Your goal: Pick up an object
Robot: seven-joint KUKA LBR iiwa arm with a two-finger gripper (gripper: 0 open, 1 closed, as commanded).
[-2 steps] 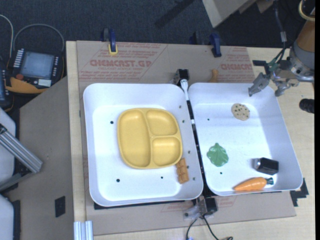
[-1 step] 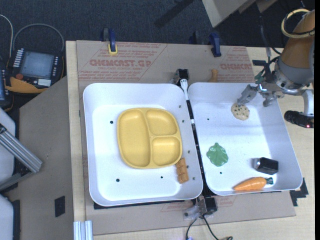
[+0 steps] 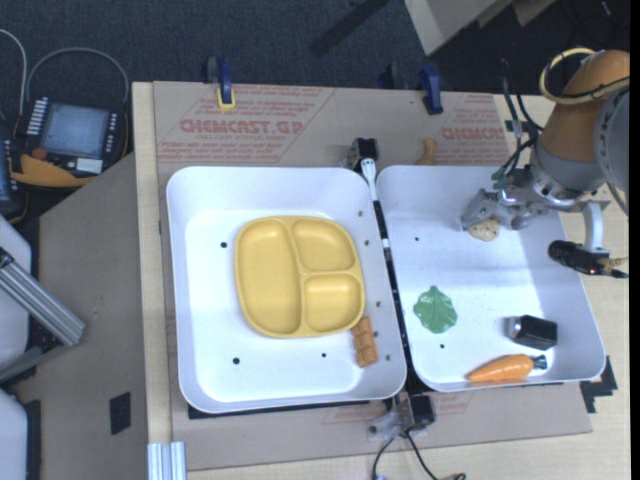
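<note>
Camera view looked down on the worktop (image 3: 110,298) with two white bins side by side. In the left bin (image 3: 200,298) lay a yellow tray (image 3: 298,274) with three compartments, and a small brown piece (image 3: 365,342) lay just beside the tray at 5 o'clock. The right bin (image 3: 560,298) held a green leaf (image 3: 436,309) near its middle, a black block (image 3: 530,330) at 4 o'clock, an orange carrot (image 3: 502,369) at 5 o'clock close to the front rim, and a pale round object (image 3: 486,230) at 11 o'clock.

The tool (image 3: 492,213) was low in the right bin, directly over the pale object and apparently touching it. Whether the tool was wide or narrow I could not tell, because the metal parts merged into one grey shape, and nothing was clearly held.

As I judge it, the task was in the approach or grasp step: the target seemed chosen, but nothing was lifted, so closing and raising were left.

The arm (image 3: 590,118) was cut off at the right edge. The upper side of the pale object was covered by the tool, so its true shape was hard to make out.
</note>
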